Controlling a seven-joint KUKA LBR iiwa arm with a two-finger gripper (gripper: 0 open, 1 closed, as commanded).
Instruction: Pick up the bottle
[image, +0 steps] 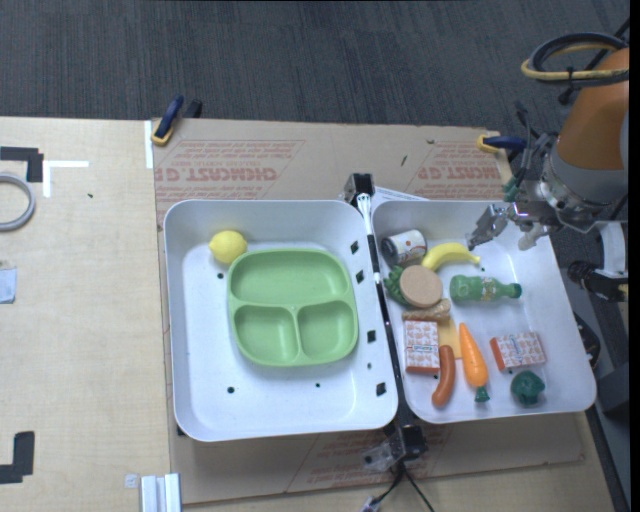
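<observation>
My hand (497, 222) hangs over the far part of the right white bin (560, 300), metal fingers pointing down-left, nothing between them; how wide they stand, cannot tell, too small and blurred. Target: small green plastic bottle (484, 290), lying on its side in the right bin, cap end pointing right, neck toward the bin's right wall. It sits nearer than my hand, a bit left, clearly apart from it.

Clutter is tight. Yellow banana (450, 257) lies just beside the bottle's far-left end, between my hand and the bottle. Round burger-like toy with tan top and green edge (417, 288) is just left of the bottle. Orange carrot (472, 362) and red-and-white snack pack (517, 350) lie on the near side, a little apart. White can-like cylinder (405, 243) further left.

Risks, as I judge them: coming straight down I could clip the banana and grab that instead. Bottle is round and lying flat, so closing along its length would let it roll or squirt out; needs fingers across the body. Pushing it left jams it against the burger toy. Left bin with green divided tray (293, 305) and lemon (228, 245) not involved.
</observation>
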